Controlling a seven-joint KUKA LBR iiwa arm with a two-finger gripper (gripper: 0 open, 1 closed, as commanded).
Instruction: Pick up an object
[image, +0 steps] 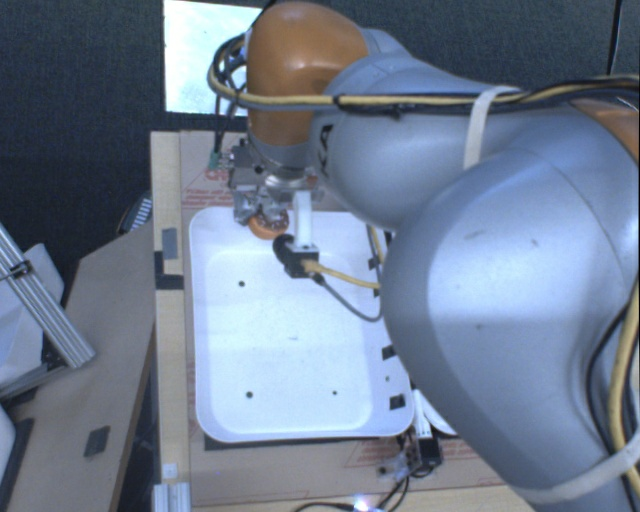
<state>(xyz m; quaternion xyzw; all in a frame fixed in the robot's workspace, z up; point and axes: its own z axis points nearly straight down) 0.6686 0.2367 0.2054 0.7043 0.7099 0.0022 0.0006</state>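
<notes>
1 orange object (265, 226) sits at the bin's (290, 390) top edge, upper middle of the frame, right under my hand (262, 210). To grasp well, I judge I should drop straight down, straddle it away from the wall, and close firmly. Whether my hand is open or gripping it, I cannot tell.

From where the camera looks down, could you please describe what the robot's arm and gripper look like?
The arm is bulky, with rounded, smooth grey shells, and an orange band caps the section above the wrist. Yellow and black cables run along it, cinched by a pale strap. The gripper is a small grey metal assembly, with a black connector and a yellow cable trailing beside it.
</notes>
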